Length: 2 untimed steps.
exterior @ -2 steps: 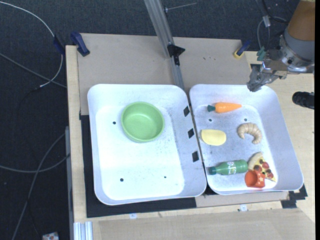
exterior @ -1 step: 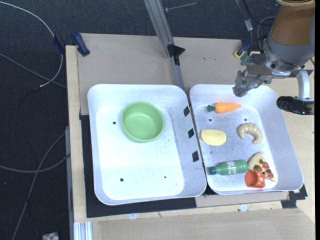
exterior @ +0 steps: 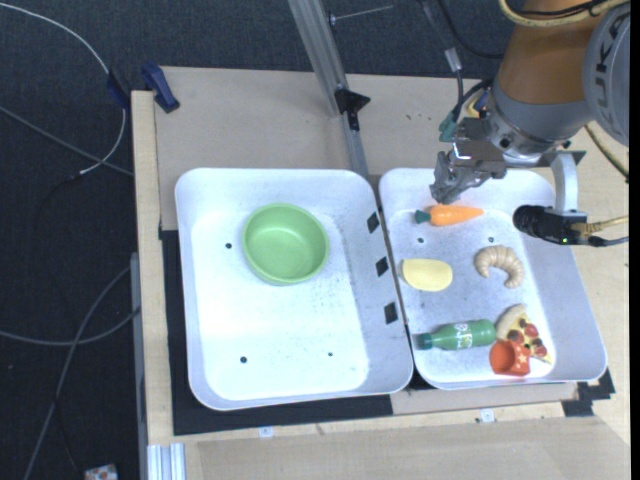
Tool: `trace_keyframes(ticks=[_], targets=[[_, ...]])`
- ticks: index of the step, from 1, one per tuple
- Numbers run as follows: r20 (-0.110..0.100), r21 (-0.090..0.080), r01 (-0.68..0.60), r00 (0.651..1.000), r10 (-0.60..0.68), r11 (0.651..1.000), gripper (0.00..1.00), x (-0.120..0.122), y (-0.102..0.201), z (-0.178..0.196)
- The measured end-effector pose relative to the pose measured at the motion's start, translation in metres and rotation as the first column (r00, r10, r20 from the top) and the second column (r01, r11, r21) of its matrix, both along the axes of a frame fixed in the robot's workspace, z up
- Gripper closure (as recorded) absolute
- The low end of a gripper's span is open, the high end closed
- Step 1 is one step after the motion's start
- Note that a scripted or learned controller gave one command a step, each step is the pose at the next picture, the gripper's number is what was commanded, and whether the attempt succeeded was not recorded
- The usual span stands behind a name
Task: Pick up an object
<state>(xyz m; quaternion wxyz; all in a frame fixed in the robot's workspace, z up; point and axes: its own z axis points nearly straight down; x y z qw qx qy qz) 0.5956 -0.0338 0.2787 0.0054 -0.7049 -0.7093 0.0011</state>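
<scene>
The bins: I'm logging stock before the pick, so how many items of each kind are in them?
Bowl, green, left bin: 1
Carrot: 1
Croissant: 1
Yellow chip-like piece: 1
Green bottle: 1
Pizza slice: 1
Red piece: 1
Total: 7

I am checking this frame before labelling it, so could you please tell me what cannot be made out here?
- Tool: in the camera view, too small and dark to tell whether it is open or shut, or whether it touches the carrot.
- Arm: cut off by the top and right edges.
- Pizza slice: toppings too small to identify.
- Green bottle: label too small to read.
</scene>
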Motion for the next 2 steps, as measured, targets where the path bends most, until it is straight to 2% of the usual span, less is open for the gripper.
trace_keyframes(ticks=[2], targets=[[-0.006, -0.002, 0.0, 1.0, 0.0, 1.0, 1.0, -0.026, 0.116, -0.035]])
